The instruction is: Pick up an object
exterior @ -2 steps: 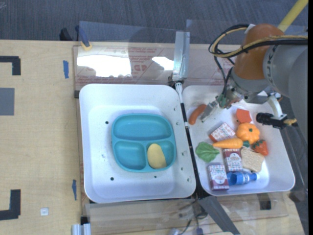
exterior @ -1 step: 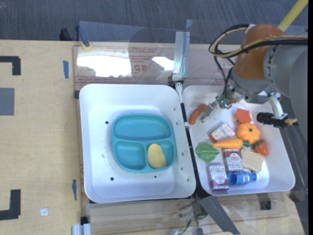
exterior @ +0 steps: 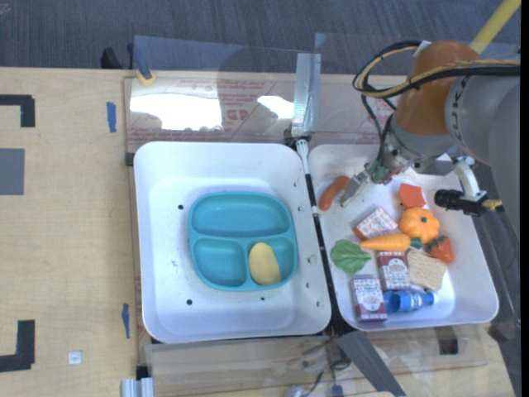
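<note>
Red sausage-shaped toy: target, unlifted, right bin's 10 o'clock.
Gripper: beside it; finger state unclear.
Progress: approach done, grasp left.

Wooden bench, two white bins

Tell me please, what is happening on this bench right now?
A grey robot arm reaches in from the right over the right bin, which holds a pile of toy food. Its gripper hangs low at the bin's far left part, beside a red sausage. I cannot tell whether it holds anything. The left bin holds a blue divided tray with a yellow potato-like piece in its lower right compartment.
</note>
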### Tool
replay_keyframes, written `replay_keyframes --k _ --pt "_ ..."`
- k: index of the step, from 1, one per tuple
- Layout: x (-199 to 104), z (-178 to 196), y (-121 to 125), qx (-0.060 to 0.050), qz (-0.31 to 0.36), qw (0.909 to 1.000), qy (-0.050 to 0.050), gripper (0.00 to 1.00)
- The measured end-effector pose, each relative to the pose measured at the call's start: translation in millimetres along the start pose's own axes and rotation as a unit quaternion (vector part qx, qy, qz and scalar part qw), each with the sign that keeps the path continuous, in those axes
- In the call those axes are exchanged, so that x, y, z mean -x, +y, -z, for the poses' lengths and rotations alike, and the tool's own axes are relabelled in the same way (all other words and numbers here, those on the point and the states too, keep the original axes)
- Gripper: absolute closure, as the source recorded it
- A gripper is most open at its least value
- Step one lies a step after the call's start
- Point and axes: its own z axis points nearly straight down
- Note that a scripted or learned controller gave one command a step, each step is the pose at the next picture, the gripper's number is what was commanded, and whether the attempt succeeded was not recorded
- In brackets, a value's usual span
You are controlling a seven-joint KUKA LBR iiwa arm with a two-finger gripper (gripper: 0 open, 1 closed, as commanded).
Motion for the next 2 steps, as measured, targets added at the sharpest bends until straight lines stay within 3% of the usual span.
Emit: replay_keyframes --k 1,2 --pt "58 0 -66 0.008 0.017 0.9998 -0.002 0.0" --pt "57 13 -62 0.012 0.019 0.9997 -0.005 1.0"
